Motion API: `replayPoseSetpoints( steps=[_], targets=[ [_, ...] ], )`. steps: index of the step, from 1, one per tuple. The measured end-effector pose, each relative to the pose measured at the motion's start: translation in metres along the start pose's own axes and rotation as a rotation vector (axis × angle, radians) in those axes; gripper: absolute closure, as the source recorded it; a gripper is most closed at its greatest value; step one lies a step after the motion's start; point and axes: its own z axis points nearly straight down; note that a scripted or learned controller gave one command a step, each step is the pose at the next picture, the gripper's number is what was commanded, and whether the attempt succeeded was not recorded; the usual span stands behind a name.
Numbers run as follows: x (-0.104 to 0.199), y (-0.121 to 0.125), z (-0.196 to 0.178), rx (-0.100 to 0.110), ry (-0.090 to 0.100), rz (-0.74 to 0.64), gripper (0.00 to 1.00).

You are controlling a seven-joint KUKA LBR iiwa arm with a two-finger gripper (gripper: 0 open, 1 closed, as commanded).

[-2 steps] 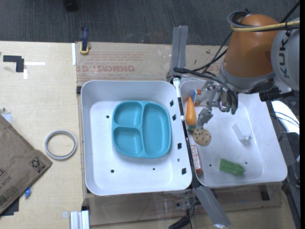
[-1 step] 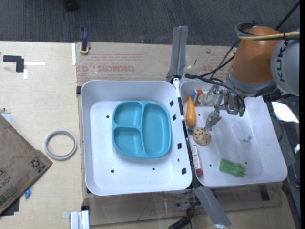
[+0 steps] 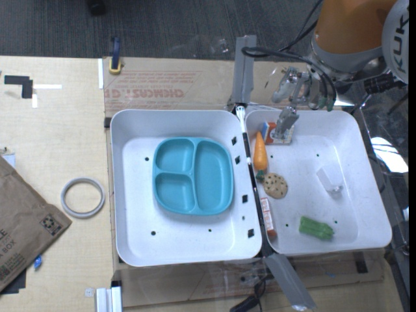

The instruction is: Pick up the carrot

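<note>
While the grey arm with its orange band (image 3: pixel 354 18) reaches in from the right side, its hand (image 3: pixel 284 130) hangs over the far left corner of the right bin (image 3: pixel 348 142). The fingers point down into the bin and stand close to each other, and nothing is visible between them; how far they are open I cannot tell, because they are small and partly blurred.

The carrot (image 3: pixel 260 151) lies in the right bin against its left wall, just beside the hand on the left, with the thin end toward the far side. It is not held. Near the carrot, toward the camera, lies a round cookie (image 3: pixel 275 186) with dark spots. Along the same wall, closer to the front, lies a thin red and white object (image 3: pixel 267 214) that I cannot identify. A green object (image 3: pixel 316 228) rests near the front of this bin, and a small white block (image 3: pixel 329 178) lies more to the right, hard to see against the white floor.

The left bin (image 3: pixel 130 174) holds a blue plate (image 3: pixel 194 175) with three compartments, lying flat about in the middle.

On the worktop (image 3: pixel 52 129), left of the bins, lie a ring of tape (image 3: pixel 82 196) and a piece of brown cardboard (image 3: pixel 23 220) at the edge of the view.
</note>
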Motion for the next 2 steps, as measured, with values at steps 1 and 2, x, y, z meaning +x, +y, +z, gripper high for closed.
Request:
replayPoseSetpoints(
  steps=[1,2],
  targets=[
    [0.024,0.038,0.070,-0.002,0.003,-0.520,0.00],
    [-0.010,-0.025,0.082,-0.001,0.000,-0.646,0.00]
  ],
)
